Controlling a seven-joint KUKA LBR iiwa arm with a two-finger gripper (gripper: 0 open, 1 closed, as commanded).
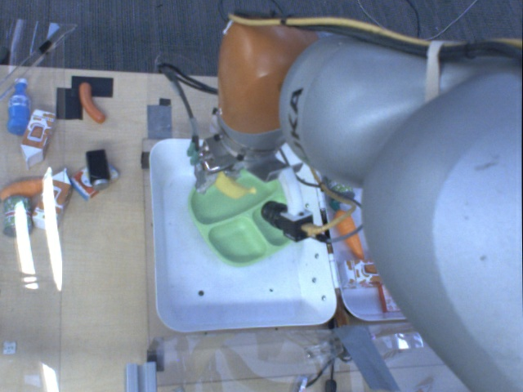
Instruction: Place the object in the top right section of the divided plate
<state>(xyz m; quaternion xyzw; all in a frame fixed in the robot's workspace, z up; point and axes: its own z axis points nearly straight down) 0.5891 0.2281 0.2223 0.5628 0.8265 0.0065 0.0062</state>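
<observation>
Dark grey carpet at the top edge, pale wood table (90, 300) below with two white bins. Left bin (237, 305) holds a green divided plate (237, 239); a yellow object (231, 189) lies in the plate's upper section, right under the claw (211, 170). Right bin (359, 305) is mostly hidden by the arm — an orange carrot-like piece (350, 229) and a white-and-orange carton (364, 274) show at its left side.

No readable writing; cartons on the table carry orange-and-white print too blurred to make out.

Arm (392, 162) comes in from the right, huge in frame, orange band (253, 72) above the wrist, wrist angled down over the plate's top part. Claw sits just above the yellow object; cannot tell how far open it is or whether it grips anything.

Loose items on the table left of the bins — blue bottle (18, 104), red sausage-shaped toy (92, 103) on black patches, small black block (97, 165), another carton (37, 135).
</observation>
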